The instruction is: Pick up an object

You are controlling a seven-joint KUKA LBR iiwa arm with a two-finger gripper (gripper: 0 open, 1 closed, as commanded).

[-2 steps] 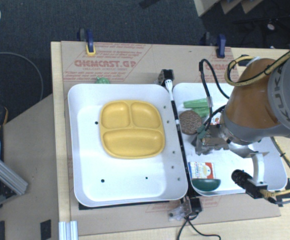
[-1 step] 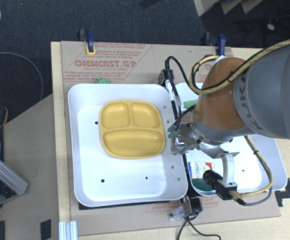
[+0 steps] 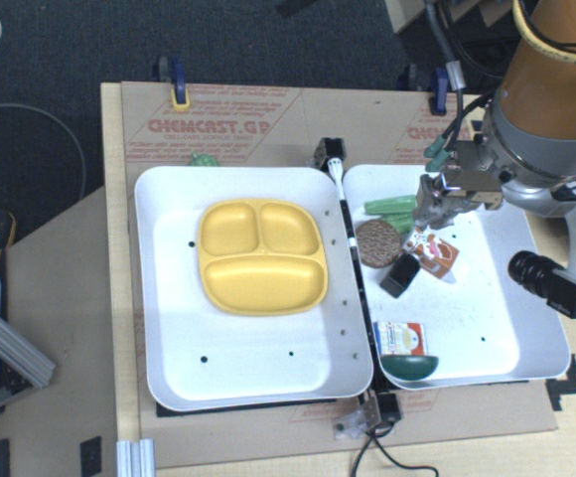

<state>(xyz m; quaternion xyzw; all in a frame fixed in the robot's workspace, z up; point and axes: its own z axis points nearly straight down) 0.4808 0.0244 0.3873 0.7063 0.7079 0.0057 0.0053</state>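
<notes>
I am looking down on the desk (image 3: 119, 266) with its two white bins side by side. The left bin (image 3: 169, 326) is holding a yellow divided plate (image 3: 261, 256), lying flat near the middle of its floor, three compartments facing up.

The right bin (image 3: 506, 336) is carrying the loose items. A green piece (image 3: 389, 206) is lying near the far left corner. Just below it a round brown disc (image 3: 375, 241) is sitting close to the divider between the bins. A small black block (image 3: 400, 275) is lying tilted just beside the disc, touching or nearly touching a red and white packet (image 3: 437, 255) on its right. Nearer the front edge, a small white and red carton (image 3: 400, 338) is lying just above a dark green bowl (image 3: 409, 368), which is resting against the front rim.

The arm (image 3: 551, 78) is reaching in from the right. The gripper (image 3: 431, 217) is hanging over the far part of the right bin, directly above the packet and next to the green piece. I cannot tell how far its jaws are standing apart, and I am seeing nothing clearly held between them.
</notes>
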